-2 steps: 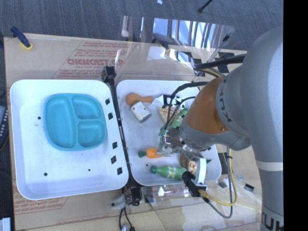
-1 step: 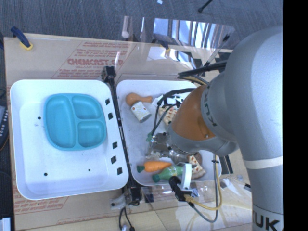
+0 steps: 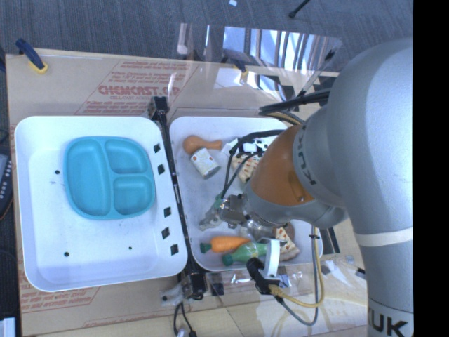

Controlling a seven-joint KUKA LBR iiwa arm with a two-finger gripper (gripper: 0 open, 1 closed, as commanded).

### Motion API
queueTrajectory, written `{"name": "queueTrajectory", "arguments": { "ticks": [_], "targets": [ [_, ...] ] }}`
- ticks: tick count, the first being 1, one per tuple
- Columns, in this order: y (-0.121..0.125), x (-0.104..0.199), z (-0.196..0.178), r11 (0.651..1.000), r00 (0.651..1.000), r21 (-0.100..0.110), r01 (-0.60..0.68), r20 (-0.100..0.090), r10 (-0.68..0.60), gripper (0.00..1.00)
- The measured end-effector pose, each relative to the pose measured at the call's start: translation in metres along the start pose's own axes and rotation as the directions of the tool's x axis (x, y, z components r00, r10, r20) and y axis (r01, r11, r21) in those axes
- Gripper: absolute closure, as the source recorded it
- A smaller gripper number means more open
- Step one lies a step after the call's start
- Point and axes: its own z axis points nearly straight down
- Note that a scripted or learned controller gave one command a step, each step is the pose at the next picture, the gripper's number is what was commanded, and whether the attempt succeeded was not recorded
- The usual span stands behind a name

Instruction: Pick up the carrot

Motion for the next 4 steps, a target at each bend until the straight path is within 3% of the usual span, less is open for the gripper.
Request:
{"name": "queueTrajectory", "arguments": {
  "ticks": [1, 2, 3, 4],
  "targets": [
    [0.0089, -0.0346, -0.0003, 0.991, 0.991, -0.003, 0.136, -0.001, -0.136, 0.00],
    [0.0080, -0.0298, -0.0003, 0.928, 0.928, 0.001, 0.374, -0.005, -0.374, 0.00],
    [0.0079, -0.0281, -0.0061, 0.923, 0.923, 0.011, 0.384, -0.011, -0.384, 1.00],
    [0.0077, -0.0282, -0.0060, 0.923, 0.923, 0.011, 0.385, -0.011, -0.385, 0.00]
  ]
}}
